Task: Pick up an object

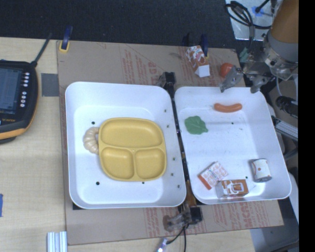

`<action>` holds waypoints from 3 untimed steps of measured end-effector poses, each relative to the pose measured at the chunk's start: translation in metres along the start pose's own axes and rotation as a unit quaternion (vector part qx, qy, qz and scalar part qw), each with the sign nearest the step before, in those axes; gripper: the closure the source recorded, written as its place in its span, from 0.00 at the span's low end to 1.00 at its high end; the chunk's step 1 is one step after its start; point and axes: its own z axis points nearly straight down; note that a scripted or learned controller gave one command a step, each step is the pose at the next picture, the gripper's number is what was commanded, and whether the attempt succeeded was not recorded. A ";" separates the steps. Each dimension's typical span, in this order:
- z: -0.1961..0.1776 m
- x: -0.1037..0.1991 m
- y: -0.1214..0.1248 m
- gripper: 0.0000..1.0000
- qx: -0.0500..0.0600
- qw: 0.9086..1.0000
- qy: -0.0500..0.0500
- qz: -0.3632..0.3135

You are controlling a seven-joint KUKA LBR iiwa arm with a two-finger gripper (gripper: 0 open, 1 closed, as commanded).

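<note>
At two o'clock over the tabletop [31, 182], we saw the claw [242, 82] spread open and gripping nothing, sausage [228, 107] just beneath at six o'clock.

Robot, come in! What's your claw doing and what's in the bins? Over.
Gripper open, holding nothing, above right bin's far edge. Sausage nearest, untouched; green leaf beside it. Nothing blocking. Over.

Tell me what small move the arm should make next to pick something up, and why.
Probably lower toward the sausage. The gripper hangs open above the right bin's far rim with nothing between its fingers, and the sausage lies closest, apart from other items.
</note>
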 end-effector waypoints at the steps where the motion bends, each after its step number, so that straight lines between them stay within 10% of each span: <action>1: 0.122 -0.033 -0.007 0.00 0.001 1.000 0.000 0.000; 2: 0.175 -0.080 0.017 0.00 0.000 1.000 0.000 0.001; 3: 0.180 -0.010 0.018 0.00 0.001 1.000 0.000 -0.001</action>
